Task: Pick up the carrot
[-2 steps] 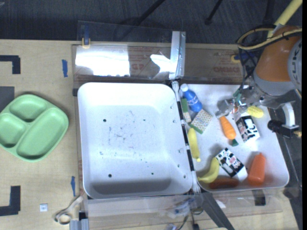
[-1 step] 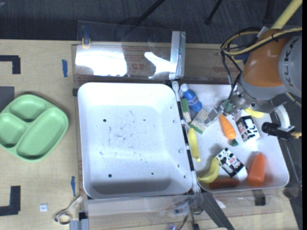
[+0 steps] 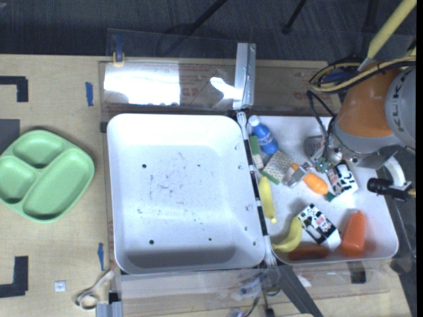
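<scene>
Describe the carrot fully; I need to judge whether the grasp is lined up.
The carrot is a small, bright orange piece, smooth and plastic-looking, lying on its side in the right bin. It points slantwise, one end toward the pincer, which is right over its upper end. A black-and-white patterned box lies against its right side, and a speckled packet lies to its left. Whether it is gripped cannot be told.

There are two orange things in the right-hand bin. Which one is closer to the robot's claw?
The small bright orange carrot, lying just beside the gripper. The larger reddish-orange piece sits farther off, near the bin's front right corner.
</scene>
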